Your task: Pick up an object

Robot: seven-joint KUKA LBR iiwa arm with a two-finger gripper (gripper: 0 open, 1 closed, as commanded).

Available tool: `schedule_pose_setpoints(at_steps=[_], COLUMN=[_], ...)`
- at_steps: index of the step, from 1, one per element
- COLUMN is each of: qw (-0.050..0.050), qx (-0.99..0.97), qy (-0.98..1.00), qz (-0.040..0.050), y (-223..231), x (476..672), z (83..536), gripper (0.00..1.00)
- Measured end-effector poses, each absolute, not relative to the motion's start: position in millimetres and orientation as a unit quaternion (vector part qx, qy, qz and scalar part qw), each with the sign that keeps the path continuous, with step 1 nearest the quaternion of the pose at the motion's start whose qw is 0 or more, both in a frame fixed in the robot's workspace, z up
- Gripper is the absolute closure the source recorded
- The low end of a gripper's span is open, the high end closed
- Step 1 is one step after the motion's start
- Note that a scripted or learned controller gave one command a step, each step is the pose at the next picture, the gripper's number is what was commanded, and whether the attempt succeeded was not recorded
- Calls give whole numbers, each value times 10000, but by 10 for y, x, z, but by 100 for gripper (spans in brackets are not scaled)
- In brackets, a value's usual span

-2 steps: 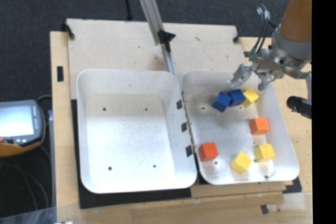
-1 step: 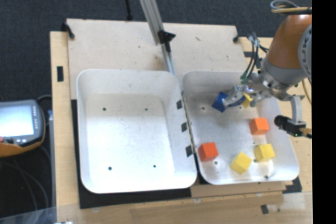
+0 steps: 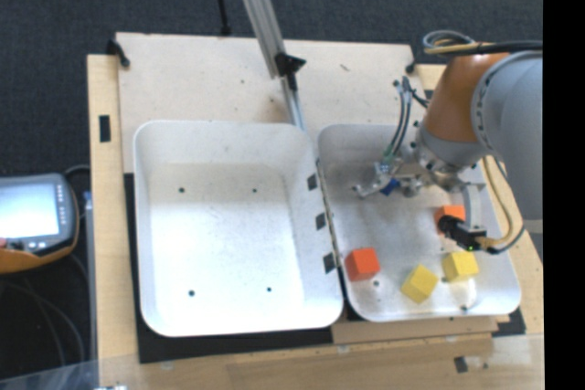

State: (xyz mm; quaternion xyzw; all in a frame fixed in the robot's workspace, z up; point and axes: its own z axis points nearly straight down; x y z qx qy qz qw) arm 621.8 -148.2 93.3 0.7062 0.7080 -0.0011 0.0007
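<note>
In the right bin (image 3: 366,146) an orange cube (image 3: 363,263) lies near the front left corner. To its right sit a yellow block (image 3: 420,283) and a second yellow block (image 3: 460,266), with a small orange piece (image 3: 451,216) behind them. My gripper (image 3: 391,185) hangs low over the middle of this bin, behind and to the right of the orange cube. A bit of blue shows at its tip. The grey arm with its orange band (image 3: 454,105) covers the bin's back right part.
The left bin (image 3: 146,196) stands beside the right one, sharing a dividing edge with black clips. A slanted metal pole (image 3: 260,5) rises behind the bins. A small white piece (image 3: 466,292) lies by the front right rim.
</note>
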Motion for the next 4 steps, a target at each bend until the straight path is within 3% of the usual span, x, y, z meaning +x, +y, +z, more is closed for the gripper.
schedule_pose_setpoints(at_steps=[1, 2, 3, 4], qw=[5, 6, 17, 18], qx=[7074, 7085, 7049, 7074], qy=[7068, 7057, 7093, 7068], qz=[-6, -12, 16, 3], y=[-1591, -1747, -1457, -1653], x=[6148, 5560, 6178, 6130], z=[972, 1186, 962, 976], gripper=[0, 0, 0, 0])
